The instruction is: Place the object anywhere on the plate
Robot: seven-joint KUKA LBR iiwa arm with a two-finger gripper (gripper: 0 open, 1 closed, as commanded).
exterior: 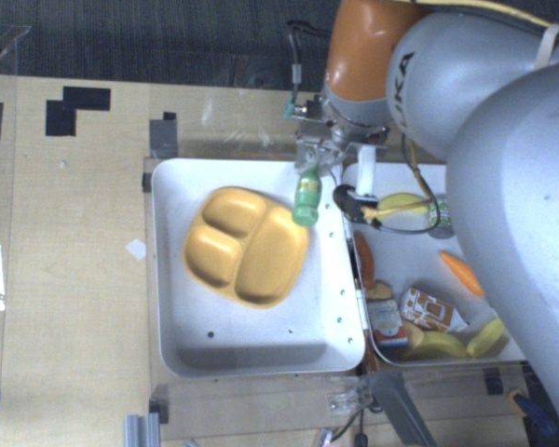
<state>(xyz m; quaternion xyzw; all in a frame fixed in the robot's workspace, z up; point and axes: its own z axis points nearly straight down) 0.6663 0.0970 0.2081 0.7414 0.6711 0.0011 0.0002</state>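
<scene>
Yellow plastic, moulded into a three-compartment plate (pixel 246 246), is seen lying in the left white bin (pixel 182 343), slightly toward its far half. Above the plate's far right corner, a small green bottle (pixel 306 199) is held upright between the fingers of the gripper (pixel 311 166), which is clamped on the bottle's upper part; the bottle's base is seen at the plate's rim, though whether it touches the plate cannot be told. The grey arm (pixel 484 91), marked by its orange band (pixel 368 35), is extended in from the right and much of the right bin (pixel 387 347) is covered by it. In that bin, several items are gathered near the front: a banana (pixel 447 345), a small printed carton (pixel 427 309), an orange carrot-like piece (pixel 462 272) and a second yellow item (pixel 405 202) farther back. A black cable (pixel 354 203) is looped just beside the bottle.
</scene>
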